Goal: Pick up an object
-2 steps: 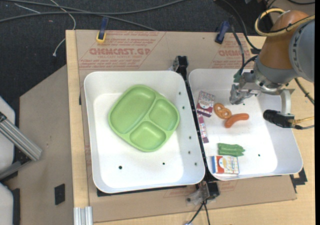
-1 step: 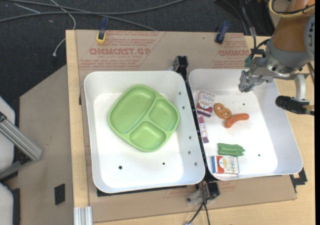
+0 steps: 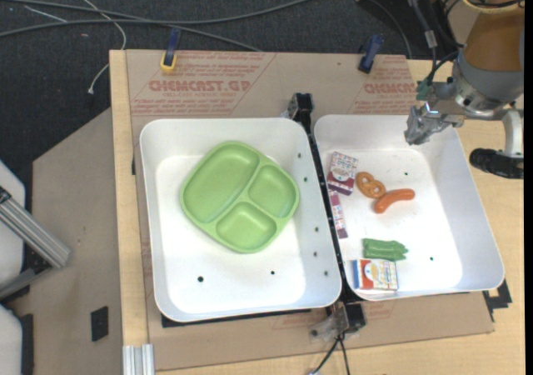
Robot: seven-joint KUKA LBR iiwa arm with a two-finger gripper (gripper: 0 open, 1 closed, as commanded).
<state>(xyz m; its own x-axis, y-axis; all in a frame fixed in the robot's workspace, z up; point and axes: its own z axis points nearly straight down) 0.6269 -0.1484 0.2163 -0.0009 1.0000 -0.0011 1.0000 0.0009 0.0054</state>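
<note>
Two white bins sit side by side. In the right bin (image 3: 466,198) lie a toy sausage (image 3: 393,199), a pretzel (image 3: 370,185), a green pea pod (image 3: 385,248), a small box (image 3: 373,275) and a candy wrapper (image 3: 341,172). The left bin (image 3: 166,198) has a green tray (image 3: 240,196). The gripper (image 3: 423,127) hangs over the right bin's far edge, holding nothing I can see. The sausage looks light, hard and a bit slippery, so pinching its middle seems best.
</note>
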